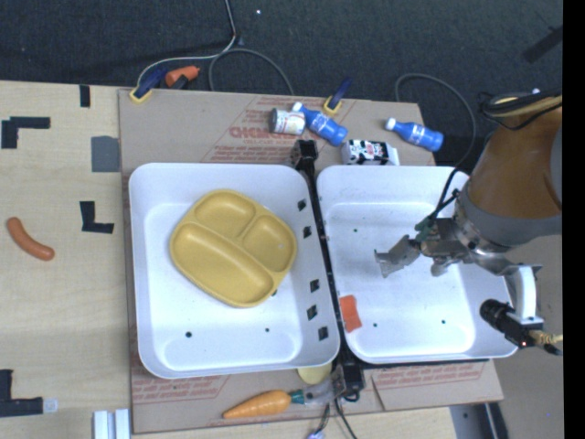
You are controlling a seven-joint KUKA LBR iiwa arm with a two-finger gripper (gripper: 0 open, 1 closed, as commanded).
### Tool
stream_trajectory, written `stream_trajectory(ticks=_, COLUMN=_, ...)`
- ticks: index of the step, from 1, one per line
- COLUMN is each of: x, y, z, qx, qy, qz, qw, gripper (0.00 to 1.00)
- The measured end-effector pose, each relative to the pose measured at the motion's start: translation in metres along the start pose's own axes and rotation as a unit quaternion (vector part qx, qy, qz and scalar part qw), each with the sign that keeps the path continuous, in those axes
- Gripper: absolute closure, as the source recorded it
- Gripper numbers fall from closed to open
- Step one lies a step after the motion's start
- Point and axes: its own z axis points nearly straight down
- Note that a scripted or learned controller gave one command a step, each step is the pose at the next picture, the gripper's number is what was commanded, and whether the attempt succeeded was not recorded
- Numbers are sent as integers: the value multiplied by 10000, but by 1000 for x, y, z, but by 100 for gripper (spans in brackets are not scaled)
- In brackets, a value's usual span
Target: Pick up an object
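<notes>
My gripper (418, 263) hangs low over the middle of the right bin (402, 347), open, with bare white floor between its grey fingers (393, 258). The grey arm with its orange band comes in from the right edge. A small orange block (349, 314) lies in the right bin's front left corner, to the left of and below the gripper and apart from it. A yellow divided plate (236, 245) lies in the left bin (146, 337).
Beyond the bins lie a white can (288, 120), two blue bottles (326, 125) (416, 134) and a black-and-white pack (370, 152). A carrot (260, 404) rests in front of the bins. A sausage (29, 238) lies far left. Cables run behind the bench.
</notes>
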Motion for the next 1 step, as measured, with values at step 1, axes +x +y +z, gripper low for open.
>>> stream_trajectory(ticks=1, x=-1, y=28, z=144, qx=-42, qy=-16, qz=4, qw=10000, gripper=0)
